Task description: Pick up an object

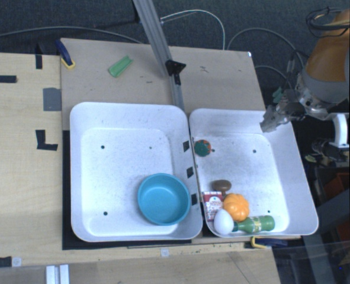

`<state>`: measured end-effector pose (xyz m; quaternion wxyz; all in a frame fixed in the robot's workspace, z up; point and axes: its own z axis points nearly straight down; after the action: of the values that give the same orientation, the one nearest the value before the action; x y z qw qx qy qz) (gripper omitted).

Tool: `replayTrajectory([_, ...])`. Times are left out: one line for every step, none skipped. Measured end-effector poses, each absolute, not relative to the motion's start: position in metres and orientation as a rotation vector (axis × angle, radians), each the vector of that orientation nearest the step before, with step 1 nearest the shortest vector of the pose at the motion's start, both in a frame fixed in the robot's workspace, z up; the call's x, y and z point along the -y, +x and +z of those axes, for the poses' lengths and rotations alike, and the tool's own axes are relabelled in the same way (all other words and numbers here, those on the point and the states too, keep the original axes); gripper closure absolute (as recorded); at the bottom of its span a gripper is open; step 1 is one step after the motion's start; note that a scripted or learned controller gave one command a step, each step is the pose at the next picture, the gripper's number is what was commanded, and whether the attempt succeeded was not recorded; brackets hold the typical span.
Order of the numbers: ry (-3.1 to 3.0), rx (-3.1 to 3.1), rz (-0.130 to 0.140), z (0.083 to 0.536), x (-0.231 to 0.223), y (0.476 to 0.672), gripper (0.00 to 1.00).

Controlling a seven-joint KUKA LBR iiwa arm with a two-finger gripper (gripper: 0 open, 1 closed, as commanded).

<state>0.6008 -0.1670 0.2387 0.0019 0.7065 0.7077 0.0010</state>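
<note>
Gripper (272, 122) sits high over the back right corner of the right bin (293, 176), at the rim, with the grey arm (323, 81) and its orange band reaching in from the right. Whether it is apart or together: cannot tell, the tool is small and blurred at this angle. Nothing visible in its hold.

Candidates for the pick all lie in the right bin. Clustered at the front edge: orange fruit (235, 206), white egg (223, 222) touching it in front, green bottle (255, 223) lying on its side along the front wall, small red-and-white carton (212, 203) just left of the fruit, and a brown mushroom-like piece (221, 186) just behind. Judgement: the crowding against the front wall looks like things slid or were dropped there; tight neighbours leave little room for a clean descent.

Small green-and-red ball (202, 148) rests alone near the left wall of the right bin, well apart from the cluster. Judged the easiest target, being isolated, though its nearness to the wall may limit approach.

Left bin (92, 129) holds a blue bowl (163, 198) at its front right, upright, mouth up.

On the bench behind the bins: a green block (119, 66), a yellow-and-blue clamp (66, 55), and a slanted grey pole (154, 31) that meets the join between the bins.

Stage, as judged: no object taken yet; gripper is parked at the bin's corner, well apart from every item, so a traverse forward and a descent are both needed.
</note>
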Motion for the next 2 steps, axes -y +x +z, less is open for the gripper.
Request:
replayTrajectory([2.215, -2.23, 0.002, 0.247, 0.116, 0.596, 1.0])
replayTrajectory([2.215, -2.231, 0.001, 0.247, 0.059, 0.598, 1.0])
